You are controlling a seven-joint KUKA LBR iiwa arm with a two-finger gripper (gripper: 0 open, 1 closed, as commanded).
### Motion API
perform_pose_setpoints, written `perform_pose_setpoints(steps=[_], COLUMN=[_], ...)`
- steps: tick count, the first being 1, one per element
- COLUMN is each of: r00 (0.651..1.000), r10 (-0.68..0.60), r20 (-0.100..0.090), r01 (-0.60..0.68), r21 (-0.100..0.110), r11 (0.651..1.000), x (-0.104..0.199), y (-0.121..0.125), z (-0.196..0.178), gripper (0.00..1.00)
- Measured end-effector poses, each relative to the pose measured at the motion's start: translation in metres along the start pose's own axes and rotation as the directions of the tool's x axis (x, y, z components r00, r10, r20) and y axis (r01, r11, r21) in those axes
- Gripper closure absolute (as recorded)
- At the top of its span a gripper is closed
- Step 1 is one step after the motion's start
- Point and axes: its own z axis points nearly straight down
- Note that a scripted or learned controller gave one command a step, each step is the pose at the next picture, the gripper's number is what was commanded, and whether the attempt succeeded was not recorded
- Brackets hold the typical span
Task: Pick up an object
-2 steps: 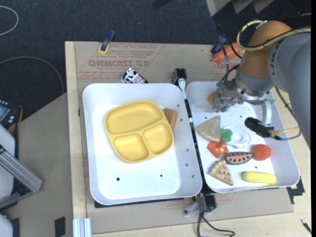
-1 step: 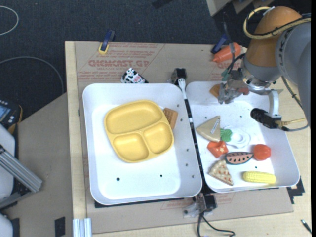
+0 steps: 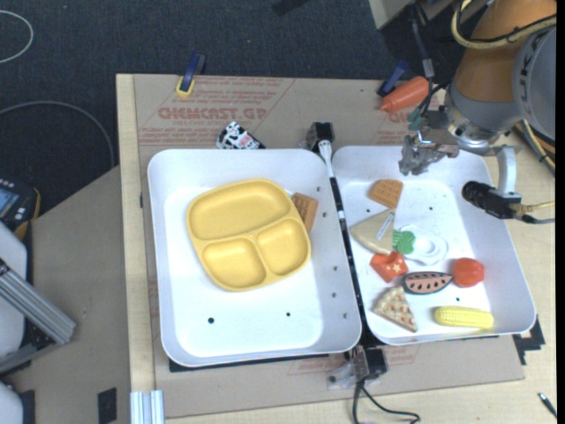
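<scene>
Gripper (image 3: 415,162) hangs over far edge of right bin (image 3: 516,272), nothing between fingers; open/closed state can't be told. Toy food lies below it in right bin: bread slice (image 3: 386,193) nearest, tomato (image 3: 468,271), corn cob (image 3: 463,317) nr front.

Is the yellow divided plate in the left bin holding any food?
Empty. The yellow plate shows bare yellow in all three compartments. A brown waffle-like piece sits beside its right rim, on the left bin floor.
</scene>
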Motion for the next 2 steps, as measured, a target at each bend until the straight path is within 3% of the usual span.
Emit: perform_pose_setpoints(steps=[1, 2], r00=[1.0, 1.0], r10=[0.0, -0.005], r20=[0.0, -0.004], r01=[0.0, 0.005], r21=[0.0, 0.009], r11=[1.0, 1.0], x=[0.0, 0.061], y=[0.002, -0.003], z=[-0.039, -0.039], gripper=[1.0, 1.0])
